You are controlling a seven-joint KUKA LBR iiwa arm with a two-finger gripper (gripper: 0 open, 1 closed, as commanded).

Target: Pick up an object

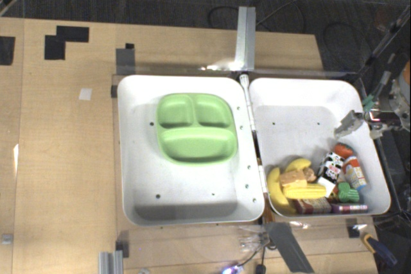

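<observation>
A heap of small objects lies in the front right corner of the right bin [302, 106]. It includes a yellow banana [277, 185], a corn cob [304, 191], a black-and-white patterned box [331, 167], an orange and white bottle [352, 171] and a green toy [347, 191]. My gripper [349, 123] hangs over the right bin's right side, just behind the heap and a little above it. Nothing shows in its grasp. The arm [387, 109] comes in from the right edge.
The left bin [138, 138] holds a green divided plate [196, 127] near its middle. A metal post [246, 38] stands behind the seam between the bins. Cables run across the dark floor at the back.
</observation>
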